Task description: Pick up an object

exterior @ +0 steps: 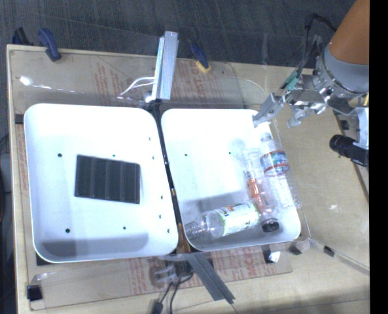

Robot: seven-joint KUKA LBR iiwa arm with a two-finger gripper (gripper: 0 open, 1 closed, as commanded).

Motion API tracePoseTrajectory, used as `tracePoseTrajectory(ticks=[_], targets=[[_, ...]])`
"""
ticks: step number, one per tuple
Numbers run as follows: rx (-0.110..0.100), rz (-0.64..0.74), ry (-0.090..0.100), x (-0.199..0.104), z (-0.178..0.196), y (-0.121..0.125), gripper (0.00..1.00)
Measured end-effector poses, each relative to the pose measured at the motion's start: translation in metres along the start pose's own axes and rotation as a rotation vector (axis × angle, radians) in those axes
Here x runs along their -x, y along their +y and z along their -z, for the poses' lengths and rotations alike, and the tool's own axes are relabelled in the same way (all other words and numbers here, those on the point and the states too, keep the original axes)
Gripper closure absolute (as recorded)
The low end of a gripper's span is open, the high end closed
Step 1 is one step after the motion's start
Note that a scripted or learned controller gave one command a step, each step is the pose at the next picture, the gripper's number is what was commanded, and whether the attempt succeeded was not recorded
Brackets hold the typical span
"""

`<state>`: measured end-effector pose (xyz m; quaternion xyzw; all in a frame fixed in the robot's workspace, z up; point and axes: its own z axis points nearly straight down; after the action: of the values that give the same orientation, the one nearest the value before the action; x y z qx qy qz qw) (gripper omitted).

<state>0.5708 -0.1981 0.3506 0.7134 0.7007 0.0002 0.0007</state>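
So the gripper (279,106) is up by the far right corner of the right bin (200,169), a skinny metal-looking thing poking out from the grey wrist with the orange band above it. It's hanging over the bin's rim area with nothing between its fingers as far as I can see, but whether they're spread or pressed together I honestly can't tell, too small and blurry.

Everything grabbable is in the right bin, crowded along its right and near sides. There's a clear plastic water bottle (277,172) with a red-and-blue label lying lengthwise along the right wall, a slimmer clear tube-shaped item (254,178) with an orange part right beside it, and another see-through bottle (223,221) with a white and green label lying on its side along the near wall.

The left bin (50,136) is smooth, glossy white plastic with rounded corners, holding a flat dark rectangular panel (108,179) with ribbed stripes. Both sit on a pale wooden desk (324,195).
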Motion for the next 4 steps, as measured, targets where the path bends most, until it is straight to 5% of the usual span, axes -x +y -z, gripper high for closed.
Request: tracePoseTrajectory(ticks=[1,2,4], targets=[[-0.005,0.037,0.000,0.009,-0.068,-0.034,0.00],[-0.005,0.197,0.002,0.011,-0.123,-0.020,0.00],[0.000,0.297,-0.001,0.010,-0.141,0.001,0.00]])
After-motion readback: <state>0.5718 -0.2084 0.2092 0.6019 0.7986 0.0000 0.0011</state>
